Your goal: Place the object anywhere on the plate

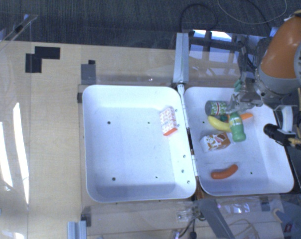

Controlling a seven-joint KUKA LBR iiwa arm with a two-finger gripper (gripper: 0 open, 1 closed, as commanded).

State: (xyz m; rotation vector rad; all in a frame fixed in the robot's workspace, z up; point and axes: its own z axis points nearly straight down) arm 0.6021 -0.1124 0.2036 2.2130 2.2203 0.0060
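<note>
At right of frame we see the gripper (238,105) hanging over the right bin (270,183), just above the green bottle (236,127); its state we cannot tell.

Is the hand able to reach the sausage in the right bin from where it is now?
Probably yes. The sausage lies alone on open floor of the right bin, apart from the carton and green bottle. The hand hovers in that same bin, nothing between.

Two white bins (133,188) side by side on wooden bench (41,148).
</note>
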